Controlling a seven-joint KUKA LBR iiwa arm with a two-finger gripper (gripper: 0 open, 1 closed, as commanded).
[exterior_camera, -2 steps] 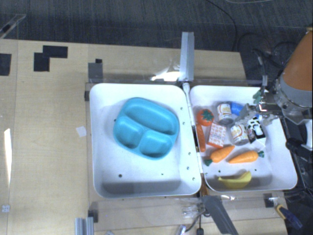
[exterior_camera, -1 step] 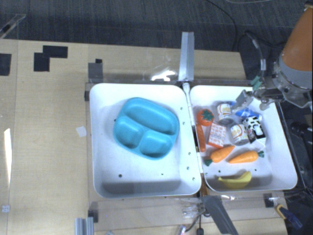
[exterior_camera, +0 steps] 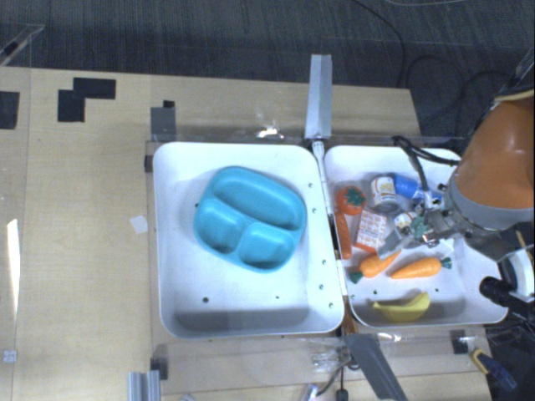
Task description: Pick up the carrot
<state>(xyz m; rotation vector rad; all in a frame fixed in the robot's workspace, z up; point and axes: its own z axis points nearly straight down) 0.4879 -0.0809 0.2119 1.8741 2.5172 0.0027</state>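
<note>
Carrot (exterior_camera: 415, 267) lies on its side in the right bin (exterior_camera: 468, 307), orange with a green stub at its right end, pointing left toward a second, smaller carrot (exterior_camera: 378, 265) that lies tilted just beside it. The gripper (exterior_camera: 411, 226) hangs just above and left of the first carrot, over the clutter in the middle of that bin; whether it is open or closed cannot be told, and nothing can be seen held in it. Behind it the arm's orange band (exterior_camera: 501, 161) bulks in from the right. Near the gripper are a small can (exterior_camera: 384, 191), a blue item (exterior_camera: 407, 185) and a red-and-white packet (exterior_camera: 366, 228), with a strawberry (exterior_camera: 350, 200) at the left wall. A banana (exterior_camera: 402, 306) lies near the front wall. The left bin (exterior_camera: 175, 299) holds a blue divided tray (exterior_camera: 249, 217).
</note>
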